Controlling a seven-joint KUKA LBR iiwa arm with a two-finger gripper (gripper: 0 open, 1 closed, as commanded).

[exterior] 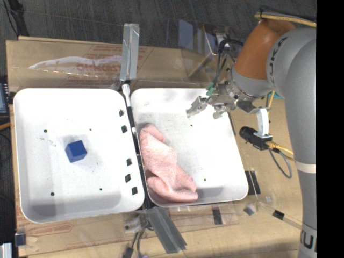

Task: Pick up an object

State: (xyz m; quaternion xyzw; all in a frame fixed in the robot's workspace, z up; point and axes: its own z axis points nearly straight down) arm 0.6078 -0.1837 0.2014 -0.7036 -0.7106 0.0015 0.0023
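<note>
A pink cloth [164, 165] lies crumpled along the left side of the right bin [215, 144], reaching toward its front edge. A small blue cube [76, 150] sits in the left bin [64, 198], left of its middle. My gripper [206, 108] hangs over the far right part of the right bin, well away from the cloth. Its two fingers are spread apart with nothing between them.
A grey divider with black clips [129, 144] runs between the two bins. A grey post [129, 52] stands behind the bins' shared corner. Cardboard [64, 63] covers the bench at the back.
</note>
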